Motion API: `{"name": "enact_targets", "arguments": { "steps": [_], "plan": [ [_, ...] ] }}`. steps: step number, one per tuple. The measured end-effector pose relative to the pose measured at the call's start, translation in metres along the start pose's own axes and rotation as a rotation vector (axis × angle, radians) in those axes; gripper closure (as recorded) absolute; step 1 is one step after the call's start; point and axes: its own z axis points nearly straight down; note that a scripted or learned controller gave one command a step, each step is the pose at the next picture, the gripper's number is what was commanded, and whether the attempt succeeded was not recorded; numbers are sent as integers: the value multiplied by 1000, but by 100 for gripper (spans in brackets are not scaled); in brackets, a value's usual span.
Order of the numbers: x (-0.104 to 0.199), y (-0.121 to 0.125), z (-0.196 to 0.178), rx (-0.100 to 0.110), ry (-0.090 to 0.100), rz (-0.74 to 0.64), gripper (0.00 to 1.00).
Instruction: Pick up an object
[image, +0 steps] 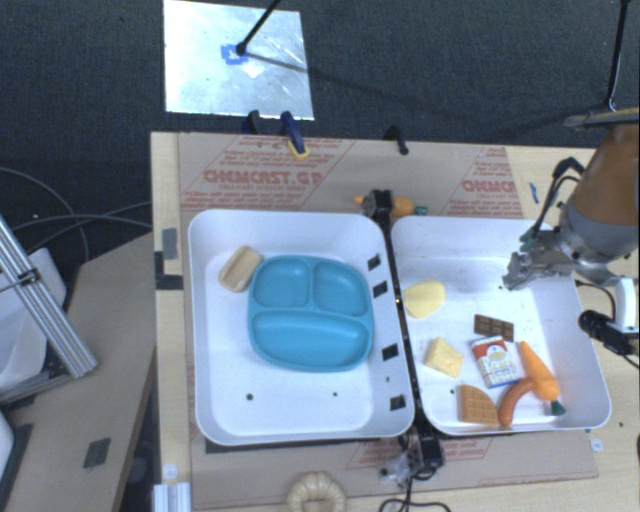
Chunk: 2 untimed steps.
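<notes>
The gripper (522, 268) is hovering over the upper part of the right bin (570, 418), and as its state cannot be told, it should be coming down straight over the chocolate piece (493, 326) lying just below.

The grey arm (605, 215) enters at three o'clock, orange band uppermost, wrist bent downward. Its gripper (522, 268) points toward nine o'clock, low, nothing visibly held.
</notes>
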Motion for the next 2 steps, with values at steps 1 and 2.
{"name": "enact_targets", "arguments": {
  "steps": [1,2],
  "plan": [
    [-1,-6,-61,1,0,-1,100],
    [-1,-5,-66,3,1,-1,100]
  ]
}}
